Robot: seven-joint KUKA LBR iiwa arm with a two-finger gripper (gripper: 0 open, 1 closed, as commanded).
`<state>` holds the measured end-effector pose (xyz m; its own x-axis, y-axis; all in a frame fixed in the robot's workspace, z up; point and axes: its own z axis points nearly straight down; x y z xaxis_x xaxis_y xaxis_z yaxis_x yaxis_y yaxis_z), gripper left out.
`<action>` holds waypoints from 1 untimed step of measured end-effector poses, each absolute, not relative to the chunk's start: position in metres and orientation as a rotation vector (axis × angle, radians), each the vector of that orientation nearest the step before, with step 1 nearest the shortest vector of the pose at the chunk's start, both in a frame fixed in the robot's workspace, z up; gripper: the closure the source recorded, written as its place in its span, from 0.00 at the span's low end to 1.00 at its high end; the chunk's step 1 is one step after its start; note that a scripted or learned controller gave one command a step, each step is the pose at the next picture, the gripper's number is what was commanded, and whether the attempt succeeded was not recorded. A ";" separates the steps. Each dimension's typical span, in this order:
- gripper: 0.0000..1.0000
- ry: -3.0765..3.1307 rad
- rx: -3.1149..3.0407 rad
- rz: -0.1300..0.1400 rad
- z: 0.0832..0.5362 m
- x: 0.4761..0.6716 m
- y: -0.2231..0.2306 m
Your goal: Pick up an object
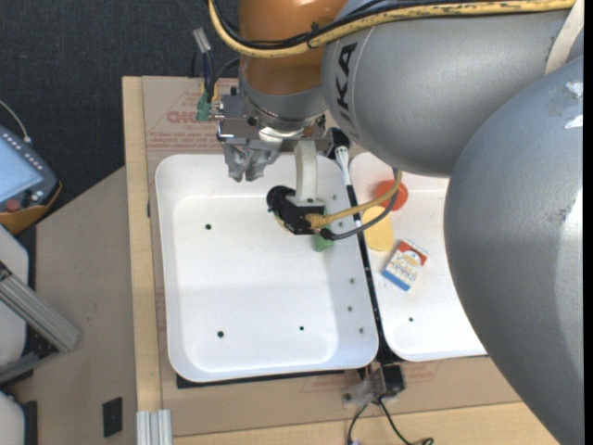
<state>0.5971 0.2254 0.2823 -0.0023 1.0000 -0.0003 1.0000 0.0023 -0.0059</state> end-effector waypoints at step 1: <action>1.00 -2.222 -2.216 0.004 0.290 0.547 0.225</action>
